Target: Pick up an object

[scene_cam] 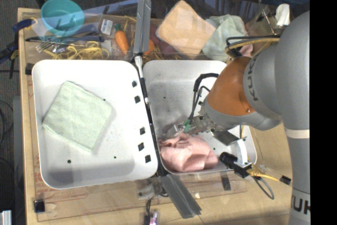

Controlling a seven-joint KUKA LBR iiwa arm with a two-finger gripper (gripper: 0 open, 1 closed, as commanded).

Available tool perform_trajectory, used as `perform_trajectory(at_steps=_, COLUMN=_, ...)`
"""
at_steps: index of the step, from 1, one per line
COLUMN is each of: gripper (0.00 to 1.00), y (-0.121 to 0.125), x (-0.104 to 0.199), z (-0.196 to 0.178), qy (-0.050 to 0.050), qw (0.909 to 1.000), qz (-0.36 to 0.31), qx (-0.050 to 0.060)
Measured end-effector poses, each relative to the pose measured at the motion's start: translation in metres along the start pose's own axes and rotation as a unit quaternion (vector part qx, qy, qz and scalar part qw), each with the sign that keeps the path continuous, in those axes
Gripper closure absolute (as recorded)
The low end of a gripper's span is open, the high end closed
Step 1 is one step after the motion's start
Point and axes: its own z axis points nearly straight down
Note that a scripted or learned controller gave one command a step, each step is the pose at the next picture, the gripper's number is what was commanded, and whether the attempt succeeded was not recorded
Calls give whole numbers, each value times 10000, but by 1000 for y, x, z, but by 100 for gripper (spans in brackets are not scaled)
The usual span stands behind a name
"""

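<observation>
Nearest, the pink cloth (187, 154) lies bunched at the front of the right bin (174, 74), its long axis running left to right. Just behind it, almost touching its rear edge, hangs the claw (190, 125); whether it is released or clenched I cannot tell. Farther left, a green towel (77, 115) lies flat in the left bin (47, 166).

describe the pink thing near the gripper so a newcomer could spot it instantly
Start at the two white bins side by side and take the right bin, the one the grey and orange arm reaches into. At its near edge, just below the gripper, lies the pink cloth, a soft crumpled lump. It is the one pink item in either bin; the left bin holds a flat pale green towel.
</observation>
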Motion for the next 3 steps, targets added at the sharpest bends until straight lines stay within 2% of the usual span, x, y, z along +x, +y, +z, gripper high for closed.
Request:
perform_trajectory(at_steps=1, gripper=100, y=1, x=1, z=-10, qy=4, qw=10000, qz=-25, qx=2)
perform_trajectory(at_steps=2, gripper=0, y=1, x=0, z=-10, qy=3, qw=10000, qz=-26, qx=2)
perform_trajectory(at_steps=3, gripper=100, y=2, x=1, z=-19, qy=8, qw=10000, qz=-50, qx=5)
